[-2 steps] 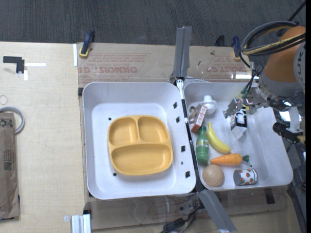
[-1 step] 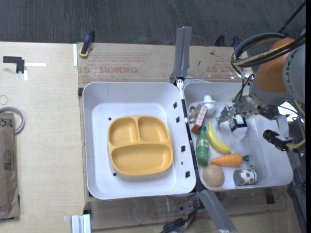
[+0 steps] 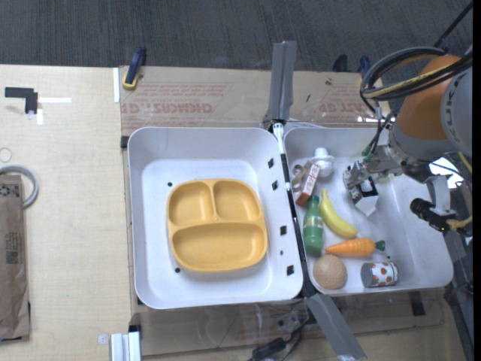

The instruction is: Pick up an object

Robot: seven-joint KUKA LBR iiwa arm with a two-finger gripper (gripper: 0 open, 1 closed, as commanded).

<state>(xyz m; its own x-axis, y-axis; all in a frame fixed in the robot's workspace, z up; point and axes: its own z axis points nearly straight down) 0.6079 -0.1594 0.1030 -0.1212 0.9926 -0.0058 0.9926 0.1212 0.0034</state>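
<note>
Two white bins sit side by side on the bench. The left bin holds a yellow plate with three parts, lying flat in the middle. The right bin has the small things in it. A yellow banana lies at a slant near the middle. Just left of it is a green bottle. Below the banana lies an orange carrot on its side. Under the carrot sits a round tan ball, and beside that a little can with red spots. A small white thing sits near the top of the bin.

The grey arm with the orange band comes in from the right. Its gripper hangs low over the right bin, to the right of the banana. I cannot tell how wide it is or if it has hold of anything.
</note>
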